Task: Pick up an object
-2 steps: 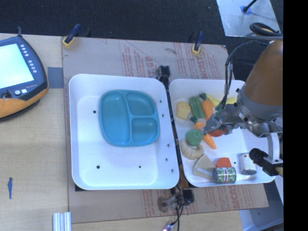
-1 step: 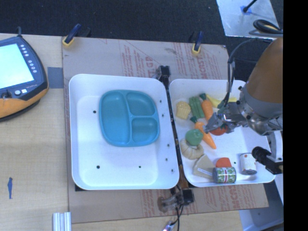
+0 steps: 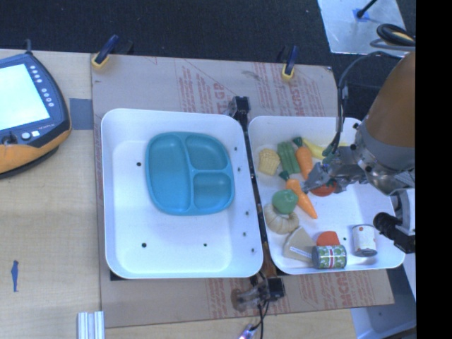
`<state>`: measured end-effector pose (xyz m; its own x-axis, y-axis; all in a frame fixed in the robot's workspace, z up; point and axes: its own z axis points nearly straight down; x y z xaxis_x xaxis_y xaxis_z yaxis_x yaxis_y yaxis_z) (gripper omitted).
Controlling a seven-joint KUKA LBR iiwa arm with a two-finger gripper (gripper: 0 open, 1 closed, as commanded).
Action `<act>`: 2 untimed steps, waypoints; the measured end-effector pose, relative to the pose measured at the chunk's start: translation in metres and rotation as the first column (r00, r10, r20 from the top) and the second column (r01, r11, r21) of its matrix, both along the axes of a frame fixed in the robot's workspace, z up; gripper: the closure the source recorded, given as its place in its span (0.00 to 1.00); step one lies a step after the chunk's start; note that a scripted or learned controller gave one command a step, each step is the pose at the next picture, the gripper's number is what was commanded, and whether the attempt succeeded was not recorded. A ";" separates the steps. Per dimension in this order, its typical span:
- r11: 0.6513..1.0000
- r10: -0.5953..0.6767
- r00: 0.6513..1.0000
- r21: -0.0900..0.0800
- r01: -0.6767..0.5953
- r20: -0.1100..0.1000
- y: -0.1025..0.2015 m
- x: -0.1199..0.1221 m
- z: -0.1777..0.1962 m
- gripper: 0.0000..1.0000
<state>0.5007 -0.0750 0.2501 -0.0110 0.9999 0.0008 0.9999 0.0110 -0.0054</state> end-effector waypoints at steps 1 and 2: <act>1.000 0.004 1.000 0.000 -0.004 0.000 -0.001 0.000 0.010 1.00; 1.000 -0.005 1.000 0.000 0.005 0.001 0.082 -0.024 0.025 1.00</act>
